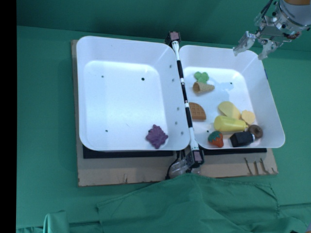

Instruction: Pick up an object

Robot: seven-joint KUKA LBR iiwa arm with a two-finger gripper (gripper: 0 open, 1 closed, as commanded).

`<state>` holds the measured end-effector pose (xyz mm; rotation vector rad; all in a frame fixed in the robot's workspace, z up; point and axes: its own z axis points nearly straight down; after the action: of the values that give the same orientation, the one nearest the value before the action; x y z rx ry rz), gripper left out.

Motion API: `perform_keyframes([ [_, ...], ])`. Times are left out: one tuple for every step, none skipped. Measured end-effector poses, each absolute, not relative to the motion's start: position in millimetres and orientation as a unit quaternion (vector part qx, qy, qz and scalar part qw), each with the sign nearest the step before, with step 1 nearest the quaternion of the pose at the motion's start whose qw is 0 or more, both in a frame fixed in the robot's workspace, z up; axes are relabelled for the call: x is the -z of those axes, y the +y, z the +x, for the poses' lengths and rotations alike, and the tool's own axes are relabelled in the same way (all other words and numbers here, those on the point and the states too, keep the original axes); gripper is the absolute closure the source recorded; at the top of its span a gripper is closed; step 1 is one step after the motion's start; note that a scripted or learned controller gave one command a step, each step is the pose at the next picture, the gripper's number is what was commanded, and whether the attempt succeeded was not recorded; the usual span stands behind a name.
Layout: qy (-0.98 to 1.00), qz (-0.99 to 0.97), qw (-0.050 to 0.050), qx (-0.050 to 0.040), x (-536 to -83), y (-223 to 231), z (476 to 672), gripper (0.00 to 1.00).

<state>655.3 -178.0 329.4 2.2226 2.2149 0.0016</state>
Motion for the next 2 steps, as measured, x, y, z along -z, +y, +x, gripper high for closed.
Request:
perform_keyframes([
  [0.707, 0.707, -0.003, 0.0017, -238.6, -133.4, 634.1, 0.00],
  [0.707, 0.707, 0.005, -0.0007, -181.7, -97.6, 657.5, 0.00],
])
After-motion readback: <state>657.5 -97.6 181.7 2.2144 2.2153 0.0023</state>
